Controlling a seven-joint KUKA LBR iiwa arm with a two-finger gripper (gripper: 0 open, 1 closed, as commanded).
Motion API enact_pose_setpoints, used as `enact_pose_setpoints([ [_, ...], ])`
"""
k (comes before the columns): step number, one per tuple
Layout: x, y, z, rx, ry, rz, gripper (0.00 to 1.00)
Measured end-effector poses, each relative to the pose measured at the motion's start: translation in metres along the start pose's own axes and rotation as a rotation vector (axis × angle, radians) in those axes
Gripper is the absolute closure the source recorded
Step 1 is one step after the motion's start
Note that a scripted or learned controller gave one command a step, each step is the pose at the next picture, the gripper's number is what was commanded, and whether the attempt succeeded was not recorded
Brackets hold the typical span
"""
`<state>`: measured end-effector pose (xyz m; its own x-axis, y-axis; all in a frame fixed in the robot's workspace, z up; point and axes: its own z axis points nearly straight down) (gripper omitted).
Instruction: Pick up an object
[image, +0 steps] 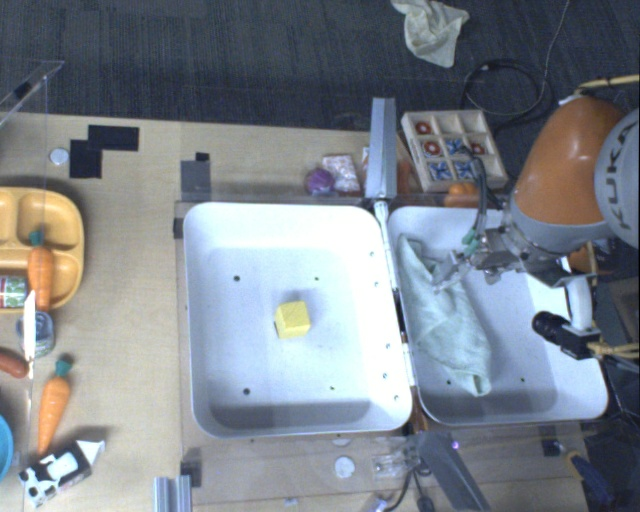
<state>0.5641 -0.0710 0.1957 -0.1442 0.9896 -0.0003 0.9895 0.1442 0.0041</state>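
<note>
A pale green cloth (447, 318) lies crumpled along the left side of the right bin (545, 385). My gripper (466, 256) hangs over the cloth's upper end, low in that bin. The cloth's top edge rises toward it, and the two look to be in contact. The grey arm with its orange band (572, 165) comes in from the right. A small yellow block (293, 319) sits alone near the middle of the left bin (230, 250), far from the gripper.
A metal divider post (380, 150) stands between the bins at the back. Behind the bins are a tic-tac-toe board (448, 148) and a purple object (320, 181). At the far left lie a yellow tray (55, 225) and toy carrots (52, 398).
</note>
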Motion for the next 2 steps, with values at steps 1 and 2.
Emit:
enact_pose_setpoints([
  [1,-0.039,0.034,0.097,0.000,0.000,0.015,0.00],
  [2,-0.041,0.095,0.107,-0.007,-0.003,-0.160,0.00],
])
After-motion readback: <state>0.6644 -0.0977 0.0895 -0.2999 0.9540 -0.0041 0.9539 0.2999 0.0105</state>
